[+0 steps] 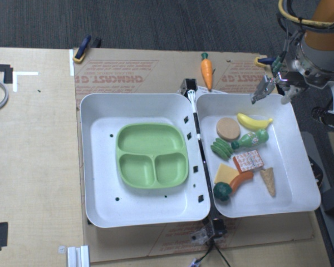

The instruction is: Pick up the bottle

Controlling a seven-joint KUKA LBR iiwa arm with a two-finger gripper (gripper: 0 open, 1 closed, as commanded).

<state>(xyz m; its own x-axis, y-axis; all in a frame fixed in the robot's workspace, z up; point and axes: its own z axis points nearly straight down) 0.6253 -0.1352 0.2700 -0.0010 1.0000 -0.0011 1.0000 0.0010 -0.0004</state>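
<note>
Near the lower edge of the frame, cables run under the two bins on the counter. At the upper right, the pincer hangs released over the far corner of the right bin, grasping nothing. To do this step well, I think it should come down toward the middle of the bin and close across the bottle's body. The green bottle lies on its side there, just below the banana and beside the round cookie. In the left bin is a green divided plate.
</note>
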